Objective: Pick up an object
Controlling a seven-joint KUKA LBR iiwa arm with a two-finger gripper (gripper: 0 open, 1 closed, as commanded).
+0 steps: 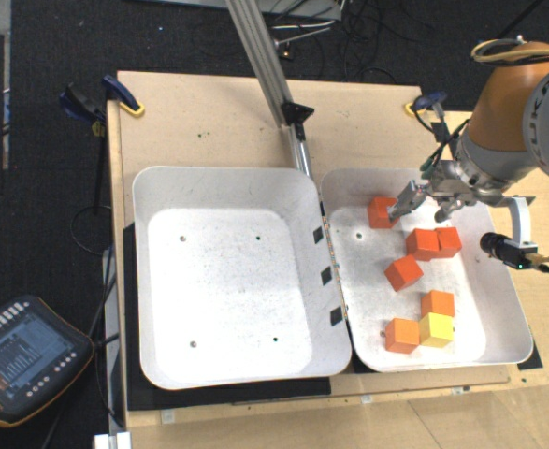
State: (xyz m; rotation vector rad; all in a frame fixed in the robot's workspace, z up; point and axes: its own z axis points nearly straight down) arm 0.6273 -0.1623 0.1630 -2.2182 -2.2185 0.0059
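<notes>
- The two shallow white plastic bins sit side by side on the pale wooden bench (209,120); the left bin (162,195) holds nothing but dark specks, and the right bin (498,344) carries all the blocks.
- A slanted grey metal pole (260,50) runs down from the bench's far edge and ends where the two bins meet at their far corners.
- Blue-and-yellow clamps grip the bench's far-left corner (115,96) and far-right corner (426,104).
- A grey teach pendant with a screen (21,358) lies on the dark floor, off the bench's near-left corner.
- In the right bin, a small orange cube (381,212) lies near the far-left corner.
- Two orange blocks (433,242) touch each other nearer the bin's middle, and another orange cube (403,273) sits just nearer the front of them.
- Near the bin's front edge, an orange block (438,302), a yellow cube (438,329) and an orange cube (401,335) huddle together, touching.
- The grey arm with its orange band (508,110) hangs over the right bin's far-right part.
- Its two-finger gripper (427,202) stands with fingers spread apart and nothing between them.
- One fingertip is just beside the small orange cube's right face; the other is just above the touching pair. I cannot tell whether either makes contact.
</notes>
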